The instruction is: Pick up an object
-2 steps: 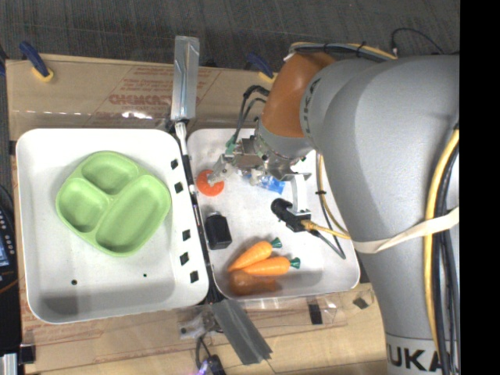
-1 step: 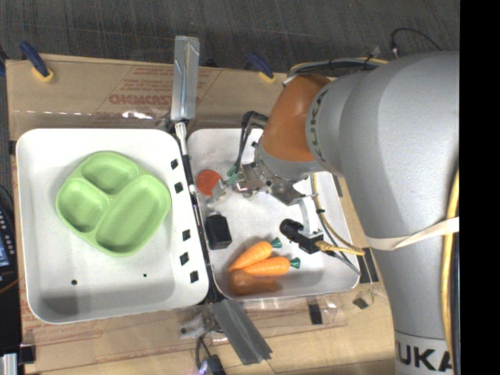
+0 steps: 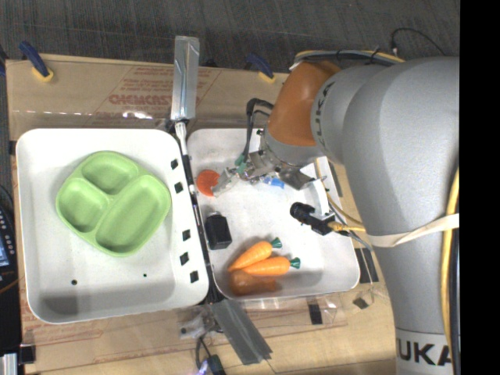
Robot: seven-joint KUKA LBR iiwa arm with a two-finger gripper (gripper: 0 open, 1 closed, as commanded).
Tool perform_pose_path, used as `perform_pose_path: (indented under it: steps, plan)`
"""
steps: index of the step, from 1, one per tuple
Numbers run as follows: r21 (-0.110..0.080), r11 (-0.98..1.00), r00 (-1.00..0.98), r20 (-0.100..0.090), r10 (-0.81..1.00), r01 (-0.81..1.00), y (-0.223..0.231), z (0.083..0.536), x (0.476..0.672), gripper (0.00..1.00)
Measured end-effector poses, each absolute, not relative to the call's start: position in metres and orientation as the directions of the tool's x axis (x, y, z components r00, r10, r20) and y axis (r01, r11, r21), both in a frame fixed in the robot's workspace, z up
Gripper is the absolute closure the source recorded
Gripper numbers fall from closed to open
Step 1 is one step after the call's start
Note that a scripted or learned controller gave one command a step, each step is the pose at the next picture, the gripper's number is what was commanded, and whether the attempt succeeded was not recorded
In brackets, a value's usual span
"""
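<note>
Arm (image 3: 391, 170) reaches down into the bin nearer it (image 3: 258, 209); gripper (image 3: 229, 178) sits low at the back of that bin, close to the divider between the two bins; too small and too covered by the wrist to say whether it is wide or narrow, can't tell; nothing seen held.

Likely target, judging by closeness: red round piece (image 3: 207, 181) lying flat on the bin floor, just beside the gripper on the divider side, maybe touching, can't be sure; it's a disc shape so no long axis to line up with; the move looks like a short shift toward the divider, then down.

Other candidates are farther: black block (image 3: 217, 230) near the divider, toward the front of the bin; carrots (image 3: 251, 255) at the front, side by side and touching, long axes running across the bin, green tops pointing to the arm side; small blue item (image 3: 273, 182) under the wrist, mostly hidden.

Other bin (image 3: 47, 272) carries a green divided plate (image 3: 113, 201); well apart from the gripper.
</note>
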State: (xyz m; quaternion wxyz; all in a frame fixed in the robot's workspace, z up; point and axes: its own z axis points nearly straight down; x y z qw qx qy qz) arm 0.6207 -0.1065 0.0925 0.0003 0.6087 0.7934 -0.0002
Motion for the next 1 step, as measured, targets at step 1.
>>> perform_pose_path:
  steps: [1]
  plan:
    - [-0.005, 0.152, -0.152, 0.001, 0.988, 0.988, -0.0973, 0.0906, 0.561, 0.0]
